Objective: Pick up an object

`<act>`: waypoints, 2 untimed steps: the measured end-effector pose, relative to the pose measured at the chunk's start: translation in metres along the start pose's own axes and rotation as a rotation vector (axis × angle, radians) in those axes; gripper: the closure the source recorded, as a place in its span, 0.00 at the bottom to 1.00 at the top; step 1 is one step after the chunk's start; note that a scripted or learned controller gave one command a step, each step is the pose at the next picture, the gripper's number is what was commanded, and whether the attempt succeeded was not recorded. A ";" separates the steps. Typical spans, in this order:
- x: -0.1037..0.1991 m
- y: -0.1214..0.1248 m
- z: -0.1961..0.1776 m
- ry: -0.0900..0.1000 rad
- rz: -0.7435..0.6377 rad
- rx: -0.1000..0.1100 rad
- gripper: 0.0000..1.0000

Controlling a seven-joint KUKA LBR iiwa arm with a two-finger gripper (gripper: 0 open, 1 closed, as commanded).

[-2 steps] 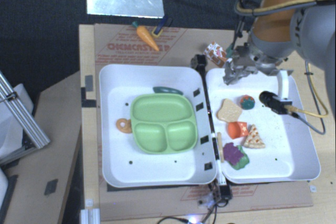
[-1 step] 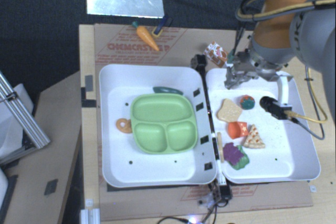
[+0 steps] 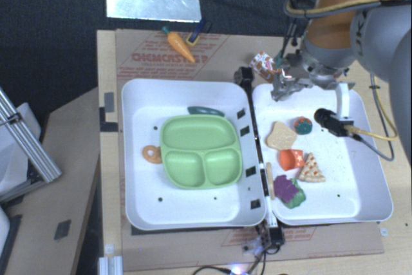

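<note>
Over the right bin (image 3: 370, 193), the arm (image 3: 360, 16) angles its gripper (image 3: 283, 88) down.

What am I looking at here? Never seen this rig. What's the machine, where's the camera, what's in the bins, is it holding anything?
One fixed camera looks down at a slant. The grey arm with an orange band reaches in from the right; its tool hangs over the right bin's far edge, with nothing visibly held.

The left bin holds a green divided plate and a small orange ring. The right bin holds toy foods: a bread slice, pizza slice, purple grapes and a few others. A toy carrot lies on the cardboard behind.
</note>
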State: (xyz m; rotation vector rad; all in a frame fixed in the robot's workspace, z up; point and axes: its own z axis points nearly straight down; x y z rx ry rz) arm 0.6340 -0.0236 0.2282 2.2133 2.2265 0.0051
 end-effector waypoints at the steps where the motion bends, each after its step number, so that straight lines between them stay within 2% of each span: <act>1: 0.002 -0.013 0.004 -0.001 0.004 0.004 1.00; 2: -0.014 -0.007 0.011 -0.002 0.005 0.002 1.00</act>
